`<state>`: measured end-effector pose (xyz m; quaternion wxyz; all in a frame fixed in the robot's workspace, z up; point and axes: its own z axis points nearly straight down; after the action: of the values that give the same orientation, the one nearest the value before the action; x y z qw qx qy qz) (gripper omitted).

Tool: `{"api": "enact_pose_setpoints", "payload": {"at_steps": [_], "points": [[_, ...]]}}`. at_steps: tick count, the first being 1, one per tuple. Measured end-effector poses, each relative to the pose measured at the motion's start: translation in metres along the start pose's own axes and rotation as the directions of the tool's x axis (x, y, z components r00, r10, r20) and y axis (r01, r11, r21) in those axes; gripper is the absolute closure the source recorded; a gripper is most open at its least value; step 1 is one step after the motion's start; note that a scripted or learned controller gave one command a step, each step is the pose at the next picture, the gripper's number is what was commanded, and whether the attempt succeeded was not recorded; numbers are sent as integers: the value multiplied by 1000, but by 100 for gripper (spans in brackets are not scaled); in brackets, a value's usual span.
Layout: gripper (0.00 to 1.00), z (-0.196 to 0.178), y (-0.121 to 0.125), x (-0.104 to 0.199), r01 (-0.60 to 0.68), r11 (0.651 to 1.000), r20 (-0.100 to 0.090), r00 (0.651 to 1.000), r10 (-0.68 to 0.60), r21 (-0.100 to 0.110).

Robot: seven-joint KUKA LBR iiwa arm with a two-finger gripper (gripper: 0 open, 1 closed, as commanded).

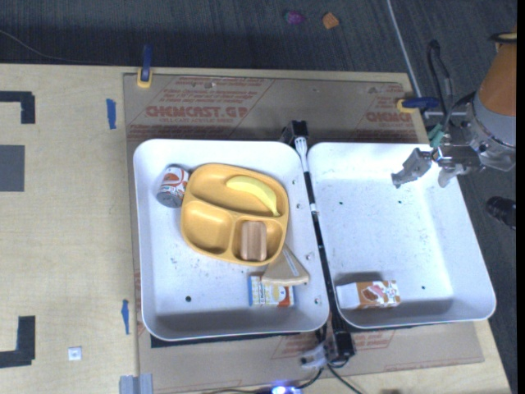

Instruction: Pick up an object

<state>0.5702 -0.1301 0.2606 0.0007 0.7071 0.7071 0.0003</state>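
1. The nearest candidate for picking is the small carton, lying flat in the lower left corner of the right bin, alone on the floor there and tucked close to the near wall. That corner spot may leave little room on the wall side for a finger to come down.

2. The gripper hangs over the upper right part of that same bin, well apart from the carton. Its fingers look spread and nothing sits between them, so it carries nothing; I'd judge the pick has not yet started.

3. The left bin is the crowded one. A yellow divided tray fills its middle, with a banana in the upper compartment and a brown block in the lower right one.

4. A crushed can is wedged at the tray's upper left edge, touching it. A second small carton and a tan wedge sit just below the tray's lower right rim.

5. Both bins rest side by side on a brown board, with a black divider between them.
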Motion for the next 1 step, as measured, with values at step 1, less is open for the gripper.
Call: {"api": "enact_pose_setpoints", "payload": {"at_steps": [1], "points": [[0, 123, -55, 21, -1, 1000, -1, 1000, 1, 2]]}}
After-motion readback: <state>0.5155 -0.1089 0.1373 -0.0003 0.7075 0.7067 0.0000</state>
